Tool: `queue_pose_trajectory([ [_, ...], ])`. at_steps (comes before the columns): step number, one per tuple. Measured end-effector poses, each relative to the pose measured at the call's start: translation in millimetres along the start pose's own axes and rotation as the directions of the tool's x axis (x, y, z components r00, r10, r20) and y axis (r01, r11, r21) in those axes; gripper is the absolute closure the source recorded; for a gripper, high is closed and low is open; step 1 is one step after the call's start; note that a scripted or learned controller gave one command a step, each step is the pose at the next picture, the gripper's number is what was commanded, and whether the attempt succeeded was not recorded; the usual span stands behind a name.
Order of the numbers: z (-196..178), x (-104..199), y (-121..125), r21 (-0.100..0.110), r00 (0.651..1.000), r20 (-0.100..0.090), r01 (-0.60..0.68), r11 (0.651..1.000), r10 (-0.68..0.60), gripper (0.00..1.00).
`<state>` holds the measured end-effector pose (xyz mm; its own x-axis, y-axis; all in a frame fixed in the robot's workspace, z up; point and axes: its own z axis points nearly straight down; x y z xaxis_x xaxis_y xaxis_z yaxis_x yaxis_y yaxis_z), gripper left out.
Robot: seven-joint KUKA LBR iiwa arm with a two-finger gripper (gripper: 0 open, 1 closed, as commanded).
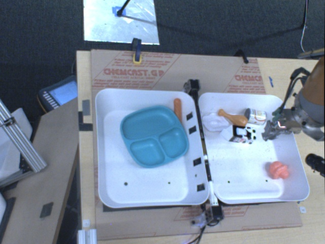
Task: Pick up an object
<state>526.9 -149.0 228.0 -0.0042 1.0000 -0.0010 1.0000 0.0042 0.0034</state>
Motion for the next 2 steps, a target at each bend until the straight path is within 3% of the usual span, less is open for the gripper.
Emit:
queue_pose_trajectory([
  [2,8,118,27,0.001,1.0,-0.003,0.006,1.0,-0.006,1.0],
])
